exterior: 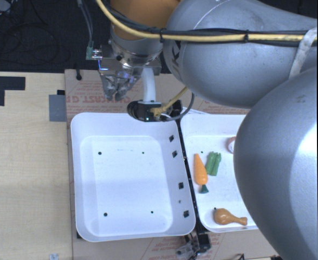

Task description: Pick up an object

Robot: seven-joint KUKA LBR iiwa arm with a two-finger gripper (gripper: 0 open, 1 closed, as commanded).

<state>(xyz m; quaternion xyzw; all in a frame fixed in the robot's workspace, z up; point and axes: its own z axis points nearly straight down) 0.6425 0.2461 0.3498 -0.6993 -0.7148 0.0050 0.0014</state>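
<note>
Right now the grey arm's 2-finger gripper (pixel 117 91) hangs above the cardboard sheet (pixel 93 99) just beyond the far rim of the left white plastic bin (pixel 85 145), at about 12 o'clock from that bin's middle. Whether its pincer is open or closed I cannot tell; the tips are small and blurred, and nothing shows between them. The candidates for picking all lie in the right white bin (pixel 202 129), at roughly 3 o'clock from the left bin: an orange toy carrot with a green stub (pixel 200 170), a green leafy toy vegetable (pixel 213 163) just beside it at 1 o'clock, and a tan toy drumstick (pixel 228 217) near the front rim at 5 o'clock. A pinkish item (pixel 231 144) peeks from behind the arm. Since the gripper sits well apart from every object, I judge the pick not yet begun; the tool is probably parked high to keep clear of the rims.
</note>
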